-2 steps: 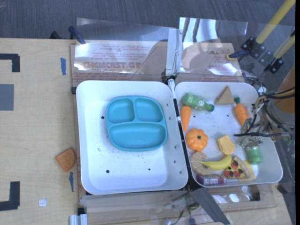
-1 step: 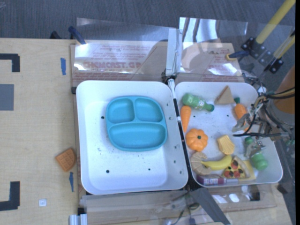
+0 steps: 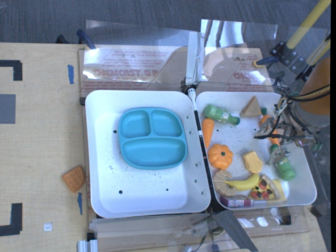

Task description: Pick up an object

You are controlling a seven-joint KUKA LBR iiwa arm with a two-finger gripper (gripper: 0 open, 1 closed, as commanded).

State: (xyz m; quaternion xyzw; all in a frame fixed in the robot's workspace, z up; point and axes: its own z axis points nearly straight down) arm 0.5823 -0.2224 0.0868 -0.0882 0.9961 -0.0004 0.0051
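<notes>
My arm reaching in low over the right bin (image 3: 310,193), my claw (image 3: 276,154) at its right side, grip state unclear, green bottle (image 3: 286,170) just beside my claw.

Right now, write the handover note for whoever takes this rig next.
Claw: low over the right side of the right bin, among cables; whether it is open or shut cannot be made out, and nothing is seen held.
Right bin holds: green bottle, carrot, small pumpkin, banana, pizza slice, a tan wedge, a yellow block and a green piece next to the claw.
Left bin: blue divided plate.
A waffle-like piece lies outside on the bench.
Done: no pick confirmed.
Left: grasp and lift one object.
</notes>
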